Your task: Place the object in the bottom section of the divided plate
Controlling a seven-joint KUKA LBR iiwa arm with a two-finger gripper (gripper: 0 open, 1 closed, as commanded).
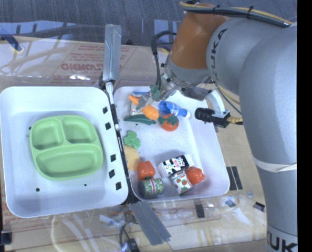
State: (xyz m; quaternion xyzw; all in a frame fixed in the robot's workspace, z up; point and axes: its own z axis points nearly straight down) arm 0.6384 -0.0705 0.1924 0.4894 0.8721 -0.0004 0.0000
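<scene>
While the tool [157,92] hangs over the toy pile [155,112] at upper centre, grip state unreadable, picking seems underway; next, carry left to the green plate [66,147].

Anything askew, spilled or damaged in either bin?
Nothing stands out. The green divided plate lies flat in the left white bin, its sections bare. The toy foods and small cans are jumbled in the right white bin, none spilled outside. The gripper hovers over that bin's far end.
</scene>
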